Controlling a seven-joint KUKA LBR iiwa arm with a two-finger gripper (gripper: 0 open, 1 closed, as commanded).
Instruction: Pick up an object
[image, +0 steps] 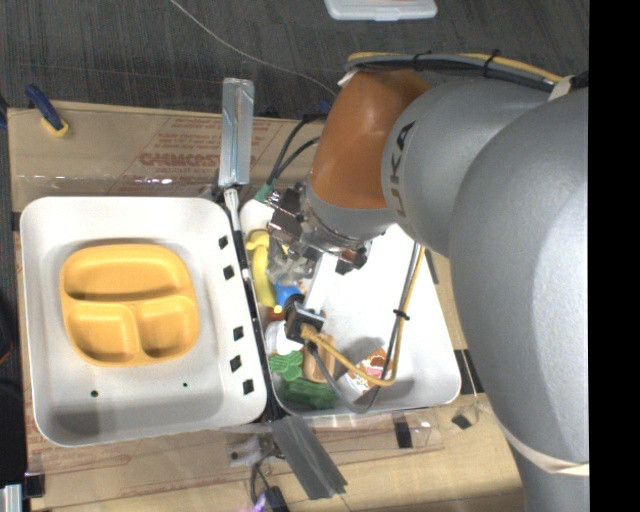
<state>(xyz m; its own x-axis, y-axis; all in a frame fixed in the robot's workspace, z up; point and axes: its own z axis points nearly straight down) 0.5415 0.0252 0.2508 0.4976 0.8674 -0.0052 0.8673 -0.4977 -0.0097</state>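
Note:
The grey arm with its orange band fills the upper right and reaches down into the right bin (430, 370). Its gripper (297, 262) sits low at the bin's left side, over a pile of small objects. Beside it lie a yellow banana-like piece (259, 262) and a small blue item (285, 296). Lower down are a green object (298, 372) and a tan and red piece (372, 366). The wrist hides the fingertips, so nothing shows between them.
The left bin (40, 330) holds a yellow divided tray (128, 302). A metal divider with black clips (238, 300) separates the two bins. A thin yellow cable (405, 300) hangs from the arm across the right bin. Cardboard lies behind the bins.

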